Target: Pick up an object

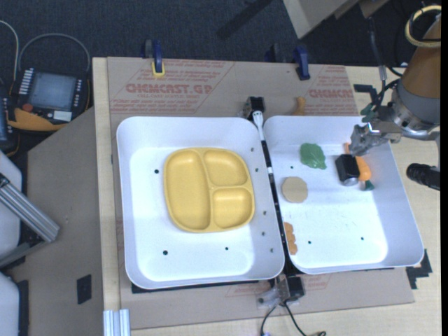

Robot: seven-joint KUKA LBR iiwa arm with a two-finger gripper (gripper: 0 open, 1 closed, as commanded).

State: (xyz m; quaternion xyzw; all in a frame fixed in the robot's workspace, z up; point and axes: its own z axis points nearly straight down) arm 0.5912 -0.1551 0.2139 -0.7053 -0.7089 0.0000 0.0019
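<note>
Gripper (365, 140) of the grey arm hangs over the far right part of the right bin, and whether it is spread or closed I cannot tell, since its tip blurs into the bin wall behind it.

Going down by size: the left shallow white plastic bin (140, 250) carries a yellow plastic plate with three compartments (208, 187), lying flat near its middle. The right shallow white plastic bin (392, 243) touches it along the centre seam and holds the small candidates. A green leafy plastic piece (313, 155) lies in the far half, with a round tan disc like a biscuit (295, 189) just beside it toward the near side. A dark cylindrical object (346, 169) rests just below the gripper, touching a small orange carrot-shaped piece (364, 171) on its right. Another small orange bit (290, 238) sits against the left wall of that bin.

The dark cylinder and the carrot look like the likeliest targets, being closest to the tool (nothing is visibly held).

Risks from here, as I judge them: the two pieces touch, so a descent between them could nudge one aside; the cylinder may roll away under contact; and both sit near the right wall, which could foul the approach.
</note>
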